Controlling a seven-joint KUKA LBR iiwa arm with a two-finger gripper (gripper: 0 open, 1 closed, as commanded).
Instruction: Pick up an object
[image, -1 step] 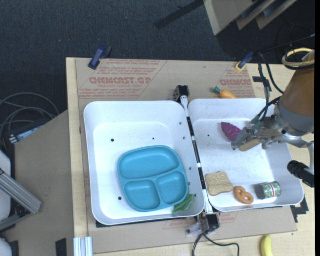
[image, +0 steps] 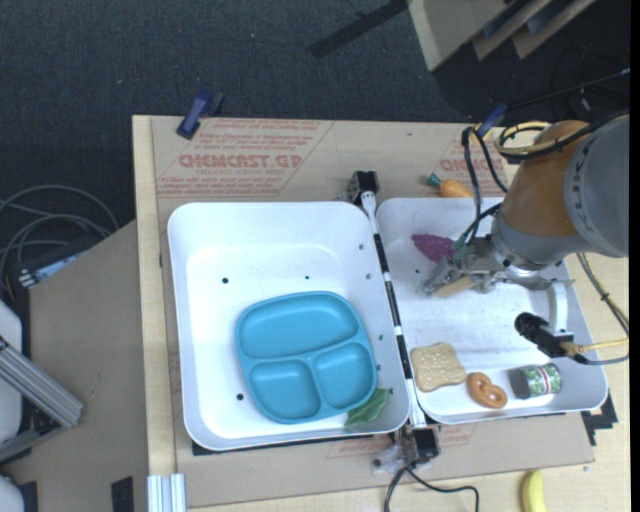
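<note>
A grey KUKA arm with an orange band reaches in from the right and lowers its gripper (image: 452, 280) into the right-hand bin (image: 590, 395), its tip just below and to the right of a purple toy (image: 432, 245) lying near that bin's upper left corner. Whether the fingers are spread or pressed together cannot be told from this angle; nothing is seen between them.

Taking the purple toy as the landmark, a slice of toy bread (image: 437, 365) lies well below it against the bin's lower left wall, a pretzel (image: 486, 390) sits just right of the bread, and a small green-labelled can (image: 536, 381) rests farther right again. An orange piece (image: 452, 186) lies above the toy, outside the bin on the bench. To the toy's left, across the divider, the left bin (image: 190, 240) holds a blue divided plate (image: 303, 354) with a green leafy piece (image: 368, 408) at its lower right edge.

The purple toy appears the likeliest target. A clean pick would likely call for centring the fingers over the toy's body, straddling its narrow width, coming straight down and closing fully before lifting, keeping clear of the bin wall nearby.
</note>
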